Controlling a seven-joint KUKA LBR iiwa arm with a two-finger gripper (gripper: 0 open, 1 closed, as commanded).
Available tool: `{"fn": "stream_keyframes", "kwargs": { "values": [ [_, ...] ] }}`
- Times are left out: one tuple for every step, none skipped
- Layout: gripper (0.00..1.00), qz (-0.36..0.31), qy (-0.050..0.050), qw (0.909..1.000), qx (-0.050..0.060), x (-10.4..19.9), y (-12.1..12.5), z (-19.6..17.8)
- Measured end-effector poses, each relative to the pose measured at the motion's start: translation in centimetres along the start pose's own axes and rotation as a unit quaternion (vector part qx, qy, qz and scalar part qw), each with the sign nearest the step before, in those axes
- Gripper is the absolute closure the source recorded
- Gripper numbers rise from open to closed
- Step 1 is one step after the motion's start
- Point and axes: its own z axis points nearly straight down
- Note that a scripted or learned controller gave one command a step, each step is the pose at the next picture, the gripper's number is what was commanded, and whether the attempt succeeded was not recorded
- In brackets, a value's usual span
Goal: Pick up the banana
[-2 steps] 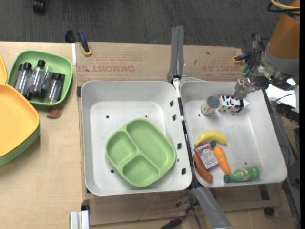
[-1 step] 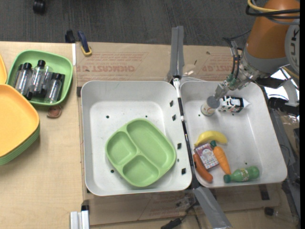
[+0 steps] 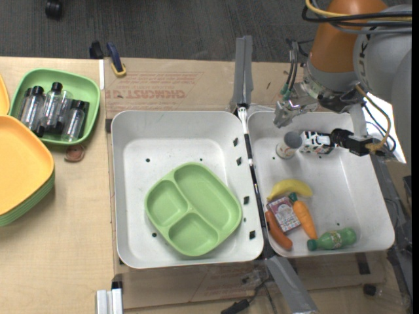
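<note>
Banana [image 3: 292,188] near right bin's [image 3: 383,195] left wall, bare floor above (fingers' [image 3: 288,113] opening: cannot tell).

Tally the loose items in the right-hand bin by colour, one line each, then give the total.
Yellow: 1, the banana
Orange: 2, the carrot and a second orange piece at the bin's near left corner
Green: 1, the bottle
Red and white: 1, the small packet
Total: 5
</note>
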Motion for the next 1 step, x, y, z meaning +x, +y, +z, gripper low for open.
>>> {"fn": "stream_keyframes", "kwargs": {
  "values": [
    [1.00,-0.023,0.000,0.9997,0.000,-0.78,-4.68,-6.63]
  ]
}}
